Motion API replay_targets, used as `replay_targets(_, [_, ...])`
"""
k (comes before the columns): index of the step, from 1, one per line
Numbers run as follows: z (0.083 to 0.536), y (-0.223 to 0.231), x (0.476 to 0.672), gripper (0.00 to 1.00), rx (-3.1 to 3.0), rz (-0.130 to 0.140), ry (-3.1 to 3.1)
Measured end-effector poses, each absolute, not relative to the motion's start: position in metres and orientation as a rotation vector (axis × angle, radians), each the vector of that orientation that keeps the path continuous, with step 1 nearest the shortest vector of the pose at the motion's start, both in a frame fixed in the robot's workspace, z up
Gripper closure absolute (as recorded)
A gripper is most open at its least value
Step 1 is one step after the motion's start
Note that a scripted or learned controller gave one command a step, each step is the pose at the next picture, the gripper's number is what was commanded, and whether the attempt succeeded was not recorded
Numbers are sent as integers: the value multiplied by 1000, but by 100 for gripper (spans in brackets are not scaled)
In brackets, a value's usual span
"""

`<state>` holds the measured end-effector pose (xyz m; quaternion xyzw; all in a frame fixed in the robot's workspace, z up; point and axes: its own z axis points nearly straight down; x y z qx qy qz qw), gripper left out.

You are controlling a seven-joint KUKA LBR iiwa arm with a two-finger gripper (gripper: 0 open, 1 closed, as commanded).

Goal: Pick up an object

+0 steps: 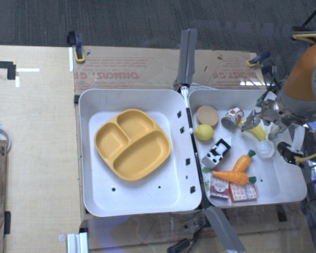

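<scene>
Right now the gripper (263, 121) sits low in the right bin (292, 194) by its far-right side; fingers look spread w/ nothing clearly between them, though it's blurry. Nearest candidate is the banana (257, 132), touching or just under the fingertips, long axis running diagonally up-left to down-right, so prob. a short drop straight down. Carrots (237, 172) lie nearer the cam & left.
</scene>
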<state>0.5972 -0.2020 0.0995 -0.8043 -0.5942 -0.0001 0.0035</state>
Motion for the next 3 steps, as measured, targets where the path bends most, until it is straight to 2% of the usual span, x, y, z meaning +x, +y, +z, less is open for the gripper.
replay_targets(1, [106, -203, 597, 100, -2521, 4, -1862])
replay_targets(2, [209, -167, 653, 100, -2608, 5, -1751])
replay_targets(3, [209, -167, 653, 0, -2607, 7, -1750])
